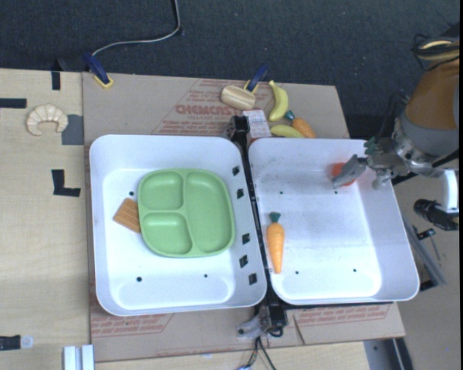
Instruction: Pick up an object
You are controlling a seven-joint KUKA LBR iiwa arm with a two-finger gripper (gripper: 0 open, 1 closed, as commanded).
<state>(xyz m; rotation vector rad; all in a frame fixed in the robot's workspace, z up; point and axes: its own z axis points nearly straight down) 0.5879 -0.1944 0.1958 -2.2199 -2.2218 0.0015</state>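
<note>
Camera view, tool (360,168) blurred over right bin (386,284), grip state unclear, carrot (275,243) apart.

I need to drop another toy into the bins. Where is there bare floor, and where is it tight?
Right bin: bare floor right of the carrot, below the gripper. Left bin: a bare strip below the green plate. Tight around the plate.

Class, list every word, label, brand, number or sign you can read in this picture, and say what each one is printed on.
"CHEMGRS…", roughly, in red print on the cardboard sheet behind the bins; the letters are blurred, so the spelling is uncertain.
Red print along the cardboard's front edge: too small to read.
Label on the small packet behind the bins: too blurred to read.
</note>
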